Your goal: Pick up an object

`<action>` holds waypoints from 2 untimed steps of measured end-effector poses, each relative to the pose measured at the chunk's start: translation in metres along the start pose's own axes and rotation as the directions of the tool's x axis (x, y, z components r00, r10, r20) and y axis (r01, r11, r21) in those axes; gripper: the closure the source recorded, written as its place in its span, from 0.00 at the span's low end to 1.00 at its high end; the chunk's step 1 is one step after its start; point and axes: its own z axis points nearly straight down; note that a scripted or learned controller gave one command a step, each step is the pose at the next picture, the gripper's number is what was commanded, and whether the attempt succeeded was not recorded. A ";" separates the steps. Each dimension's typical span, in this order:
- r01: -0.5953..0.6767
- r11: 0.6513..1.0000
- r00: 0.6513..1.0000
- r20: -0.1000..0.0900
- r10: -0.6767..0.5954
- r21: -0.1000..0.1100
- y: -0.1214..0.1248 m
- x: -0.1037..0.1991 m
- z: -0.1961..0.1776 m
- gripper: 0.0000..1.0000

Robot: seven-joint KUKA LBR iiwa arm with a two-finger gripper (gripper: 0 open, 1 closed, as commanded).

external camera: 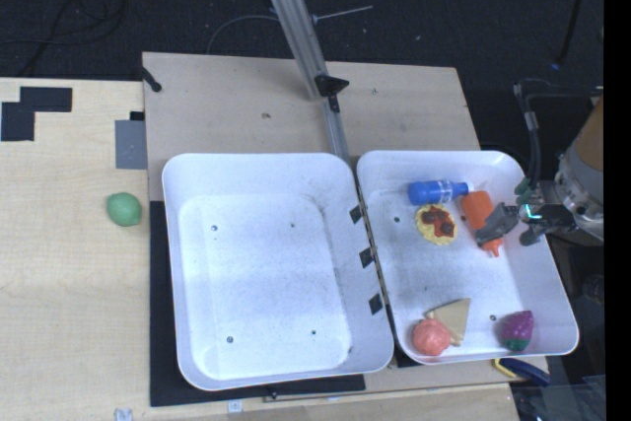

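The arm is at the approach step: its gripper (506,224) hangs over the right bin's (540,286) right edge, just beside the orange piece (478,208). Whether the jaws stand apart cannot be told, and nothing shows between them. Next it likely needs to centre over the piece and descend.

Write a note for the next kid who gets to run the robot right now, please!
Gripper: at the right bin's right side, low beside the orange toy; it is too small to see if it grips anything.
In the right bin: blue bottle, yellow-and-red toy, orange toy, tan wedge, pink ball, purple toy.
A green ball sits on the bench, left of the left bin.
Done: nothing visibly lifted.
Left: grip one object and raise it.
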 end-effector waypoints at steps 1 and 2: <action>0.000 1.000 1.000 0.000 0.000 0.000 0.000 0.000 0.000 0.00; 0.000 1.000 1.000 -0.001 0.000 0.005 -0.001 0.001 0.063 0.00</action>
